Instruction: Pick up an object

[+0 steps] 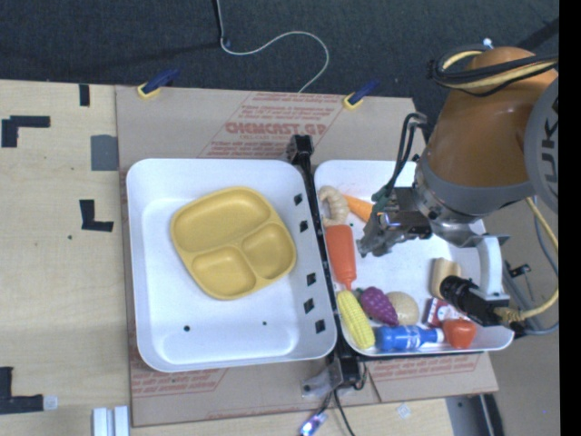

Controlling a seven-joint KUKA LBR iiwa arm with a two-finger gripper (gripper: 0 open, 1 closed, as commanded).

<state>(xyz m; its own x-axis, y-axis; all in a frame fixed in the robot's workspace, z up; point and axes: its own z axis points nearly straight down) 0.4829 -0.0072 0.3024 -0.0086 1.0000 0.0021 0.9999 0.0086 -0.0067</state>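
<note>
Nearest the camera, along the right bin's (495, 343) front wall, lie a corn cob (355, 319), a purple grape bunch (378, 304) and a blue bottle (406, 338). Beyond them is my gripper (377, 237), just right of the orange carrot-like toy (341, 253); I cannot tell whether it is released or clenched. If I descend here I may clip the toy and nudge it aside. Farther off, my wrist hides part of the bin. The left bin holds a yellow divided plate (234, 242).
</note>
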